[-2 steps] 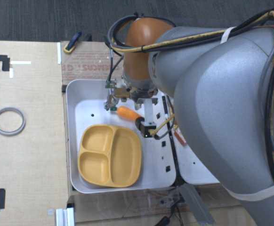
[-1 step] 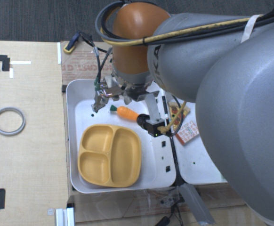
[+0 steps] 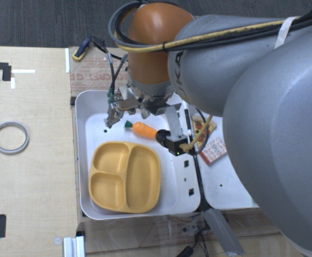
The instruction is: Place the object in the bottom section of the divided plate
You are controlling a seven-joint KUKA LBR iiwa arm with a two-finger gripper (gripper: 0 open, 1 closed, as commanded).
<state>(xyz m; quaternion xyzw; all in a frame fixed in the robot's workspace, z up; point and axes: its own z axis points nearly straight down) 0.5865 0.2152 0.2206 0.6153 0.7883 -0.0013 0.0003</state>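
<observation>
Orange toy carrot [image 3: 144,130] lies on the floor of the left white bin [image 3: 84,143], at twelve o'clock from the yellow divided plate [image 3: 126,176], just apart from its rim; the gripper [image 3: 125,107] hangs at eleven o'clock from the carrot; whether it is released or clenched, I cannot tell.

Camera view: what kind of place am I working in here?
Probably a robot lab bench, not a kitchen: a white bin holds a toy carrot and a yellow divided plate, and a roll of tape lies on the wooden board beside it.
</observation>
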